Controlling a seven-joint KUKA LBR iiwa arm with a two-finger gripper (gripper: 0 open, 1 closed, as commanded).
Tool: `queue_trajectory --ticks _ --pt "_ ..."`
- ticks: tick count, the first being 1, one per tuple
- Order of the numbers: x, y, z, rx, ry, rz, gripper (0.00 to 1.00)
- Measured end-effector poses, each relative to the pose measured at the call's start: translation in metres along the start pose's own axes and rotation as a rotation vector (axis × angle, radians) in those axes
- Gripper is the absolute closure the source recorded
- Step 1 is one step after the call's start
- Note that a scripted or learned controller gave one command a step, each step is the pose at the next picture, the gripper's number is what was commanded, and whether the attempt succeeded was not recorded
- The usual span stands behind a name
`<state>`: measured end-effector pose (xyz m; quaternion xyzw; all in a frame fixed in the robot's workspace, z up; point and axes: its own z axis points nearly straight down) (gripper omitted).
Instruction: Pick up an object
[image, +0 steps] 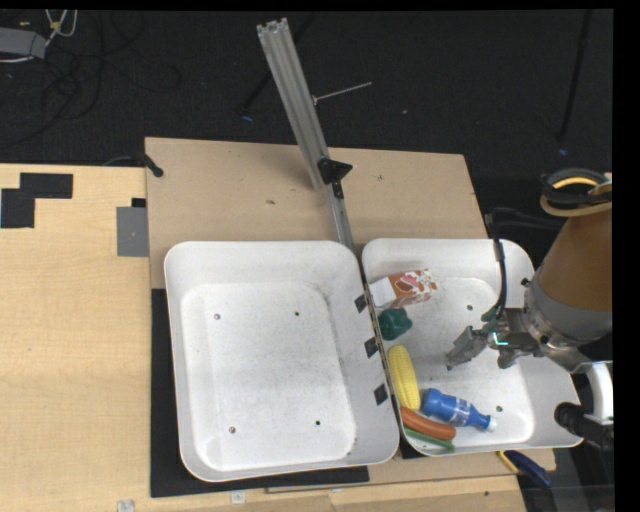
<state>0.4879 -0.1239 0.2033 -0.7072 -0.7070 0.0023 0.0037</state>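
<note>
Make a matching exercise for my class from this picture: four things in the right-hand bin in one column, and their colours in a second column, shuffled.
Things:
1. corn cob
2. bottle
3. hot dog
4. small lumpy toy

Colours:
A. blue with a white cap
B. dark green
C. yellow
D. orange-red

Pairs: 1-C, 2-A, 3-D, 4-B

All four lie along the left side of the right bin, while the claw hangs over its middle.
</note>
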Motion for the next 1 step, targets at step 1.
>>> queue_trajectory --ticks 1 --pt "-0.0006 0.0009 -0.002 -0.005 -0.001 0.002 0.0"
